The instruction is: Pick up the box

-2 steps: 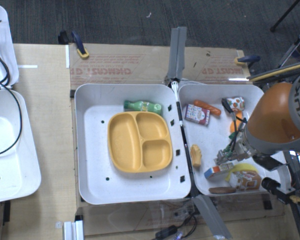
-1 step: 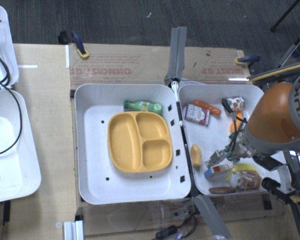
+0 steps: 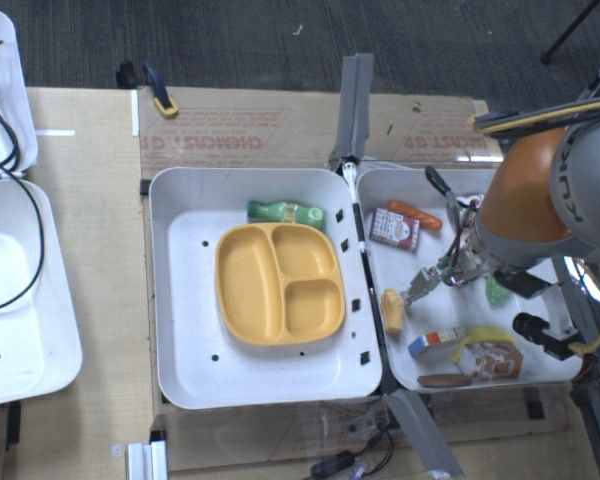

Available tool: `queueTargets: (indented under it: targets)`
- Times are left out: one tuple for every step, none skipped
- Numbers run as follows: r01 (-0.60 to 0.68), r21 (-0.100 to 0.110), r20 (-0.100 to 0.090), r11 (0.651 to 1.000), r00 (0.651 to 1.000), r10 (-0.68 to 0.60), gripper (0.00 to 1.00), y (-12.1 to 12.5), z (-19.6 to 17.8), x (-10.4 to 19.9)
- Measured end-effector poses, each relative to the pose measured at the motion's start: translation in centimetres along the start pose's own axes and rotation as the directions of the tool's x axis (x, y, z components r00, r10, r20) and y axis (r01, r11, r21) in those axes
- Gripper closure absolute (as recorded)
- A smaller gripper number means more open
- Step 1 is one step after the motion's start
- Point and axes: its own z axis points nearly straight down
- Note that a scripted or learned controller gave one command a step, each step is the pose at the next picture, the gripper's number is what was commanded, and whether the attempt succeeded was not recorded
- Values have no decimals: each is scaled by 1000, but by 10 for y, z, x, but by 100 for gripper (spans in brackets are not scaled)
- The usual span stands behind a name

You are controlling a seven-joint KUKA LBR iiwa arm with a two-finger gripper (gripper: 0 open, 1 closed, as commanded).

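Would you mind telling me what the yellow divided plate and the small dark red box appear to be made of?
The yellow divided plate looks like moulded plastic: even colour, rounded compartment walls, soft sheen. The small dark red box seems printed cardboard, with flat faces and a pale label, though it is too small to be sure.

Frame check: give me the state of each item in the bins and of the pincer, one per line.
yellow divided plate: flat in left bin, upright.
green bottle: lying on its side behind the plate.
box: lying flat in right bin, not gripped.
carrot: lying beside the box.
pincer: low over right bin, holding nothing visible.
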Motion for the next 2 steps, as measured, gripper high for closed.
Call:
queueTargets:
  targets:
    - [89, 1, -1, 996, 996, -89, 0, -30, 0, 17]
    - [85, -1, 1, 996, 996, -85, 0, 16, 0, -12]
